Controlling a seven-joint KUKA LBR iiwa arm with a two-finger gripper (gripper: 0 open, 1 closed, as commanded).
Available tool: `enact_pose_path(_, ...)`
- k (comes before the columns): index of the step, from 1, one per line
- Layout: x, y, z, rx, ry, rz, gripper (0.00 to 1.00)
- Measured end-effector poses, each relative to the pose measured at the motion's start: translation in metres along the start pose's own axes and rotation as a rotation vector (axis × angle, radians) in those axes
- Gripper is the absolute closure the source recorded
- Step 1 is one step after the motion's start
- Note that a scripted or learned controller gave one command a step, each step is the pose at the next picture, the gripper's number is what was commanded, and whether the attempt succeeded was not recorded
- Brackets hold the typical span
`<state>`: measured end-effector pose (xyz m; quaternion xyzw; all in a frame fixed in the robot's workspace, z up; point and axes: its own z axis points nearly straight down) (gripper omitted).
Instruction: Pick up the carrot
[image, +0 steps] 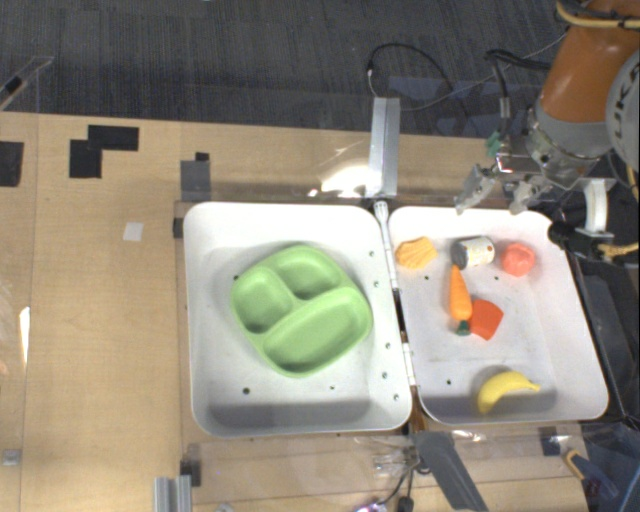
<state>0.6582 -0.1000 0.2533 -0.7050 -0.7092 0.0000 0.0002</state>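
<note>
The carrot (458, 294) is a small orange cone with a green stub at its near end, lying lengthwise in the middle of the right bin (560, 345). My gripper (492, 193) hangs above the far rim of that bin, well beyond the carrot. Its two fingers are spread apart with nothing between them.
Around the carrot lie an orange-red block (485, 319) touching its right side, a grey and white cylinder (472, 251), a yellow-orange lump (416, 252), a pink piece (518, 259) and a banana (503, 389). The left bin (210, 300) holds a green divided plate (298, 308).
</note>
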Motion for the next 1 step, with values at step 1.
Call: enact_pose_path(1, -0.0361, -0.0052, 0.1183, 0.001, -0.001, 0.091, 0.00)
